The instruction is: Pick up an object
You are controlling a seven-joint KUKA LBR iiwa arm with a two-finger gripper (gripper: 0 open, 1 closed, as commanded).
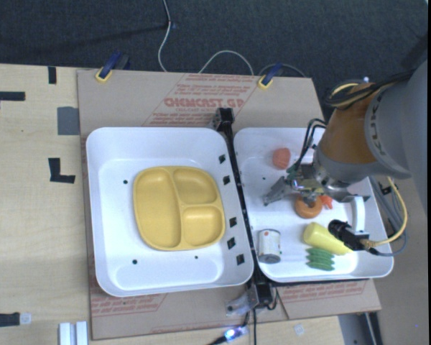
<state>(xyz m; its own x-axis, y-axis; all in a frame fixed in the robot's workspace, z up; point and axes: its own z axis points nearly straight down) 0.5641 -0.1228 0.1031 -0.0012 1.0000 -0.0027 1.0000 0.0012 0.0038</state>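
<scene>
I see several candidates around the small orange fruit-like toy [307, 208]: a pinkish-red round piece [281, 157] beyond it, a yellow corn-like toy [325, 238] just in front. A green ridged piece [320, 259] lies beside the corn, and a small silver can [269, 246] lies on its side to the orange toy's front-left.

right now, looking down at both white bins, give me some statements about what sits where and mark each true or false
1. The yellow three-compartment plate lies in the left white bin. True.
2. The small silver can lies in the left bin. False: it lies in the right white bin, near the divider.
3. The gripper is over the right bin. True.
4. The small orange-pink ball rests on the yellow plate. False: it sits in the right bin, toward its far side.
5. The green ridged piece lies beside the yellow wedge-shaped object. True.
</scene>
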